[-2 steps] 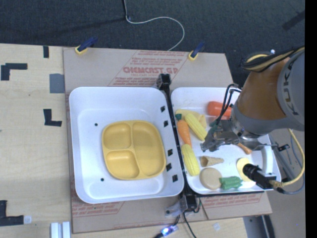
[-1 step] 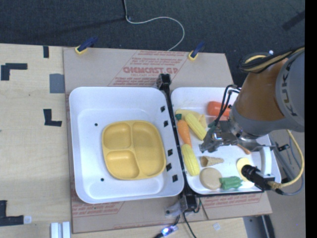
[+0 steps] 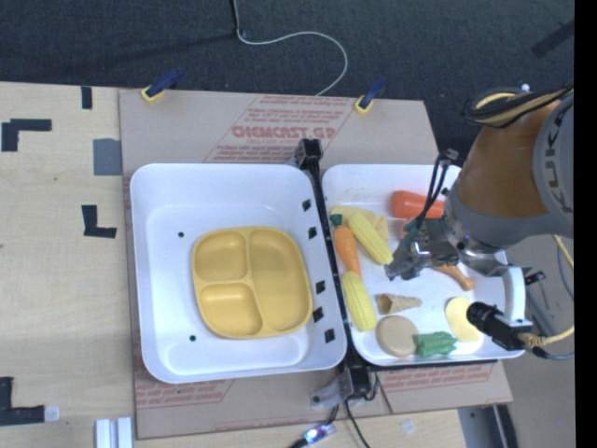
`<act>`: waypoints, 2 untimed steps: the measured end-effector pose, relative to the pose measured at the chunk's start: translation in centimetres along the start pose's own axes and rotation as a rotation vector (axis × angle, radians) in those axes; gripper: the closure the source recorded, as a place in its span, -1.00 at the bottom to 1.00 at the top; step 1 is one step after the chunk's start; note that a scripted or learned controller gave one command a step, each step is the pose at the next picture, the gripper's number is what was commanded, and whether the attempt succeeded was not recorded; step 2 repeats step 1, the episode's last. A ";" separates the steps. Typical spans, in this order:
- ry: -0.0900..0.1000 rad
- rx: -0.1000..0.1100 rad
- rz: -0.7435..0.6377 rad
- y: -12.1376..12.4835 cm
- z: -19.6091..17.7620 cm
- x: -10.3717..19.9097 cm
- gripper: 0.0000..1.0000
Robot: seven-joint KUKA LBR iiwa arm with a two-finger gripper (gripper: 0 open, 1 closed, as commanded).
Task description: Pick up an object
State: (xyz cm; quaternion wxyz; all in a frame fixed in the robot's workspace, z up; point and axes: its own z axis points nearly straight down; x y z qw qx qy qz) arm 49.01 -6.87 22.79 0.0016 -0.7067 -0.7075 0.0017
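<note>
The right bin (image 3: 368,177) holds several toy foods. A corn cob (image 3: 368,234) lies beside an orange carrot (image 3: 346,247), and a second corn cob (image 3: 359,301) sits nearer the front. A red-orange piece (image 3: 409,203) lies at the back. A tan cone (image 3: 398,301), a round tan biscuit (image 3: 396,334), a green piece (image 3: 435,344) and a yellow round piece (image 3: 463,317) lie along the front. My gripper (image 3: 409,263) hangs low over the bin's middle, just right of the first corn cob and above the cone. An orange piece (image 3: 457,276) pokes out from under the wrist.
The left bin (image 3: 159,194) carries a yellow divided plate (image 3: 250,281). A black divider clip (image 3: 309,152) sits between the two bins. The arm's bulky grey-and-orange body (image 3: 508,180) covers the right bin's right side. A white cable (image 3: 298,37) loops behind the bench.
</note>
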 end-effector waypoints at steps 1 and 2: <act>0.001 0.003 -0.001 -0.4 1.2 1.7 1.00; 0.001 0.003 -0.001 -0.4 1.2 1.7 1.00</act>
